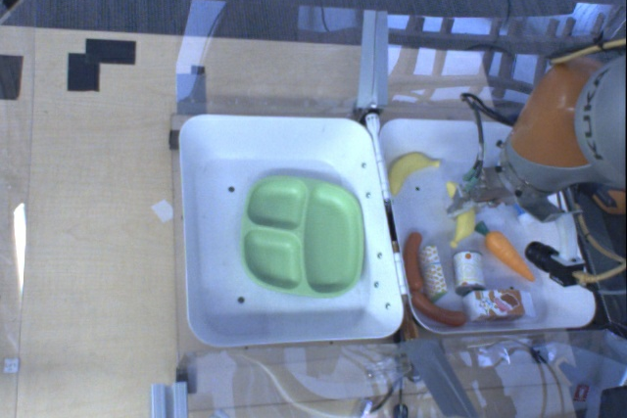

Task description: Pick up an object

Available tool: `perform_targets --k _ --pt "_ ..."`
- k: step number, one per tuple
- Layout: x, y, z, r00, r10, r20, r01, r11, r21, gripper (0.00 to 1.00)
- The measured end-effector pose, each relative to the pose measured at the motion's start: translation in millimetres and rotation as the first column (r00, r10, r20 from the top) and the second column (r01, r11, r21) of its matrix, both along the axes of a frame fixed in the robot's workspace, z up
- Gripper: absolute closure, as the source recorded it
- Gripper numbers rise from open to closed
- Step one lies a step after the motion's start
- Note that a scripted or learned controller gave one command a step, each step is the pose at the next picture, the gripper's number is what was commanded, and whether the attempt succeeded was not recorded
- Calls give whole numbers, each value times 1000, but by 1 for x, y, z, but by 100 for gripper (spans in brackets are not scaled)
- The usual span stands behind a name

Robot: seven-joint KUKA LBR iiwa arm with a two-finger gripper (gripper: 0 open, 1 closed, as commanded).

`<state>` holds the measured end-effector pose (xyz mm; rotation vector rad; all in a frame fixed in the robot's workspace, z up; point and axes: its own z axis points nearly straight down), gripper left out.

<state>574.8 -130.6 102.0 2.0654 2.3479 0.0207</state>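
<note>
My gripper [474, 194] hangs low over the middle of the right bin [578, 308], under the grey arm with its orange band [549, 117]. Just below its tip lies a small yellow piece [462, 227]. A yellow banana [411, 169] lies to the gripper's left, near the bin's back left corner. An orange carrot [507, 253] lies to the lower right of the gripper. Nothing shows between the fingers.
Along the right bin's front lie a red sausage [413, 261], a second sausage [438, 312], a corn cob [433, 271], a small can [468, 270] and a printed pack [496, 304]. The left bin [206, 210] bears a green divided plate [304, 235].
</note>
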Motion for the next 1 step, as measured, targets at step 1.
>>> perform_targets --k 1 --pt "0 -16 115 999 -31 -11 31 1000 -2 100"
